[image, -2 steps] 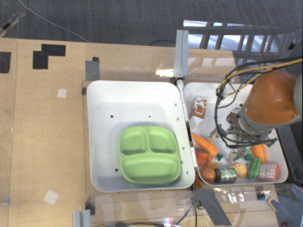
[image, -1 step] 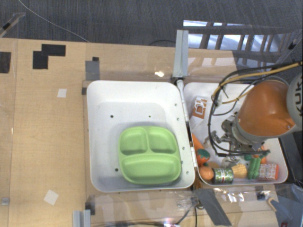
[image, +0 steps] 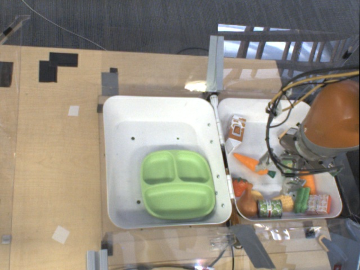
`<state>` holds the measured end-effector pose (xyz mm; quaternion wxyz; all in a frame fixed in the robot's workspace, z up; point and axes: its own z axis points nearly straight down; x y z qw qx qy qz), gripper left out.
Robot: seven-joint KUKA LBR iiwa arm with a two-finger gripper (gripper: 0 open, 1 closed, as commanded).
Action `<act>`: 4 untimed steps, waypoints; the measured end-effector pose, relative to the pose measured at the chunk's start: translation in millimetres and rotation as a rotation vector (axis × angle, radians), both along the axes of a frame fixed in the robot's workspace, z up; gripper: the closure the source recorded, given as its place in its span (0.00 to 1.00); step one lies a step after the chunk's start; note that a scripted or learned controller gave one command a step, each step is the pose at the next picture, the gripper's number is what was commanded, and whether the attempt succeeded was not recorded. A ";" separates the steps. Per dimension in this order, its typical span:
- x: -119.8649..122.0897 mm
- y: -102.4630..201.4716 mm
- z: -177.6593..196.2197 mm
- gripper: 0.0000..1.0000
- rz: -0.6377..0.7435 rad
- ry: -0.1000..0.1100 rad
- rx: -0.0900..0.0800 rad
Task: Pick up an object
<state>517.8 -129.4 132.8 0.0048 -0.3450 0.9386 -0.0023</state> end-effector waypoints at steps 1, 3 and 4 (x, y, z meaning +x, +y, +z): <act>-0.2 35.3 -41.3 0.00 -0.077 -0.006 -0.001; 150.1 -56.1 -43.2 0.00 0.065 -0.003 0.000; 154.8 -53.4 -27.5 1.00 0.064 -0.018 0.001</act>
